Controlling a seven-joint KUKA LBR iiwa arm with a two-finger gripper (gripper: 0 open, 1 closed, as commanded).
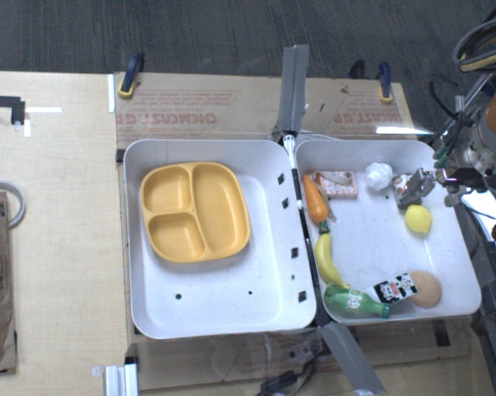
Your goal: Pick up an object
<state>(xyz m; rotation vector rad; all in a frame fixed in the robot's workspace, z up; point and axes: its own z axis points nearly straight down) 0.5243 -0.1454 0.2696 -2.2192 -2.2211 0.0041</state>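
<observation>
- Camera view: metal pincer (414,186) over the right bin (454,246), can't tell its state.
- Smooth round lemon (418,219) just below it.
- Crumpled white wad (379,174) to its left.

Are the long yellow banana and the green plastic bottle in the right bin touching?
Touching. The camera view shows the banana's lower tip meeting the green bottle's top edge, with no white bin floor between them.

Two bins side by side on the table (58,221).
The left bin (206,312) holds a divided plate (196,211) toward its rear left. In the right bin (371,246), a carrot (315,200) and a banana (324,258) lie along the left wall, a bottle (355,303) at the front, a lemon (418,219) to the right, and a crumpled ball (379,174) at the rear.
</observation>
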